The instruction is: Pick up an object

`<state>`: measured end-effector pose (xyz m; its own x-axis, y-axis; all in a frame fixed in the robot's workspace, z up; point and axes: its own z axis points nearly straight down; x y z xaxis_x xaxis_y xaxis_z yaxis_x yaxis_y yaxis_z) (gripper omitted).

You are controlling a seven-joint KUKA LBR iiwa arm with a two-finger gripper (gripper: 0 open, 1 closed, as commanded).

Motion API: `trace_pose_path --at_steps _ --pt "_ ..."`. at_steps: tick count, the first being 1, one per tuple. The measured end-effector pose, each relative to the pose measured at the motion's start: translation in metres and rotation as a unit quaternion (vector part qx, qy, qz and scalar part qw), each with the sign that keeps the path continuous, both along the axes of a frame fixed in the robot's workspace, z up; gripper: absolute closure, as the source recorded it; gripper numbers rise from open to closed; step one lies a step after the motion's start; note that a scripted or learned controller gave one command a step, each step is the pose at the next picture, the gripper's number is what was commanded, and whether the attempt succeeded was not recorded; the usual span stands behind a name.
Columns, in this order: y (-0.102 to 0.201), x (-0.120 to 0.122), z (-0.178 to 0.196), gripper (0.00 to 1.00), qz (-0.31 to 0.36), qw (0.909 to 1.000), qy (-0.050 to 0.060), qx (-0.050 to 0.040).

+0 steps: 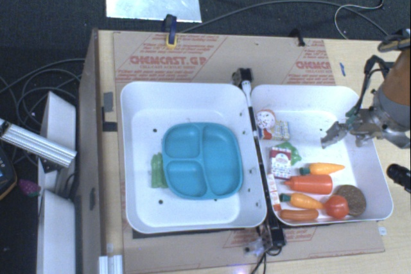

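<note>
My gripper (349, 138) hovers over the right side of the right bin (321, 99), open, with nothing between its spread fingers. Below and left of it lies an orange carrot (326, 169), then a longer red-orange piece (310, 184). Along the bin's front edge sit a smaller carrot (302, 200), a red tomato (336, 206) and a brown round cookie (352, 197). A small red-and-white carton (280, 162) lies by the divider. A white round item (264, 119) and a pale packet (281, 131) rest further back.
The left bin (186, 96) holds a blue divided plate (202, 160) with a green piece (157, 171) at its left. A black clip (243, 77) sits at the back where the bins meet. Cables run over the dark floor behind the bench.
</note>
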<state>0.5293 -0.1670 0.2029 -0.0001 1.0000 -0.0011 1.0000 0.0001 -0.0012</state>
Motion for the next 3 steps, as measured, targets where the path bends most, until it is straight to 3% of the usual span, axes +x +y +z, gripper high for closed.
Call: trace_pose_path --at_steps 1,2,3 --pt "0.003 -0.028 -0.049 0.00 0.001 1.0000 -0.001 0.0005" --pt "0.025 -0.037 -0.118 0.00 0.001 1.0000 -0.002 0.0003" --pt "-0.029 -0.005 -0.070 0.00 0.000 1.0000 -0.002 -0.0005"
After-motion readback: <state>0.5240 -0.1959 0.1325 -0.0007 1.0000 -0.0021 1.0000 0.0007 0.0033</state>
